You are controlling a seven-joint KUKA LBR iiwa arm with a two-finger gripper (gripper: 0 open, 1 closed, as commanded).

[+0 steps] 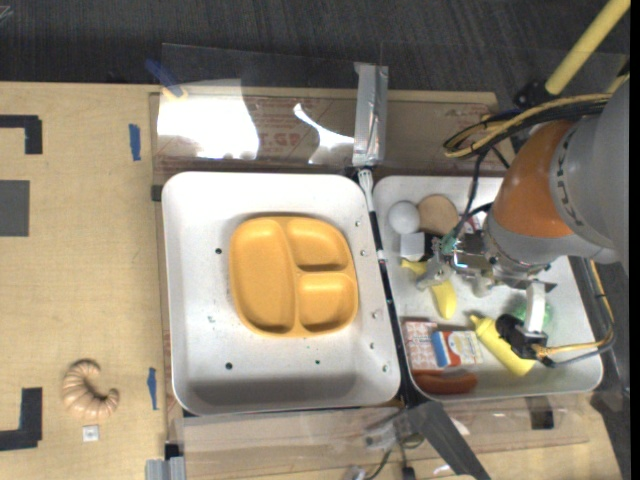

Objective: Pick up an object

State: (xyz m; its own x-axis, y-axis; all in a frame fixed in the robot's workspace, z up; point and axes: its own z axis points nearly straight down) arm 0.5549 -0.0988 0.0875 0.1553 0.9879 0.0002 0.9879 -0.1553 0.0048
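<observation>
So the gripper (470, 268) was down low in the right bin (585, 363), and honestly I couldn't tell how it was set or whether it had hold of anything, the wrist was blocking that. Closest candidate looked like the little yellow piece (443, 296) just below and a touch left of the gripper, long axis running up-and-down with a slight slant. The bigger yellow banana-ish thing (503, 346) sat further down to its right, lying diagonally, pointing down-right.

Print on small carton (441, 347) too blurred to read.
</observation>
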